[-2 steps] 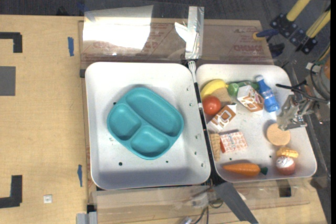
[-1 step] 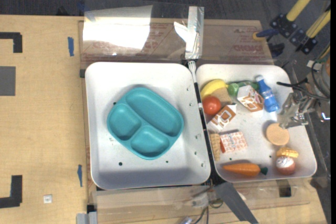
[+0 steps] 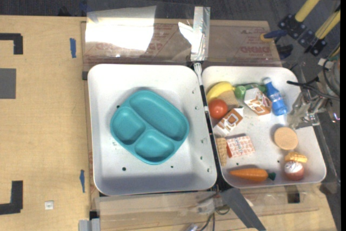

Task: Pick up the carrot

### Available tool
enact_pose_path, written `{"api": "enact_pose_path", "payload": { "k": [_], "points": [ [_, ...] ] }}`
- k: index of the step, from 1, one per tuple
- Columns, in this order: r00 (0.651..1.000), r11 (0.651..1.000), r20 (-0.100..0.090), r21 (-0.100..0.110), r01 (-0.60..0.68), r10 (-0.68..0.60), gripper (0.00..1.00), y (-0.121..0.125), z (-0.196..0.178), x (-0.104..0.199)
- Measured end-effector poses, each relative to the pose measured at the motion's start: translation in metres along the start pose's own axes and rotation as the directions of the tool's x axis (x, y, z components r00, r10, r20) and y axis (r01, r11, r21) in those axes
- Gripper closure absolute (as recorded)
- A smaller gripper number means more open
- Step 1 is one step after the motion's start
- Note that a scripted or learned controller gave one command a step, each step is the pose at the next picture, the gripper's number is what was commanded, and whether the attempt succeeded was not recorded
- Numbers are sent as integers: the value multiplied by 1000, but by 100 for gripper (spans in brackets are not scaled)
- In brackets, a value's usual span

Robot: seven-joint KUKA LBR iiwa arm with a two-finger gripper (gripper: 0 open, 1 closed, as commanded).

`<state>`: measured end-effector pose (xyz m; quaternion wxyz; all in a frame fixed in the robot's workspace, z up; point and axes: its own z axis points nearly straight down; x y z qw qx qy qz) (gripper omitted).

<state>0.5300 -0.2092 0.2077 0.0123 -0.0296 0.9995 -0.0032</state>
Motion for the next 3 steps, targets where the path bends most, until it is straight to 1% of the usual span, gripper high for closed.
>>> {"api": "enact_pose_path", "payload": {
  "k": [3],
  "points": [
    [1000, 1000, 26, 9, 0, 0, 100, 0, -34, -7]
  ]
}}
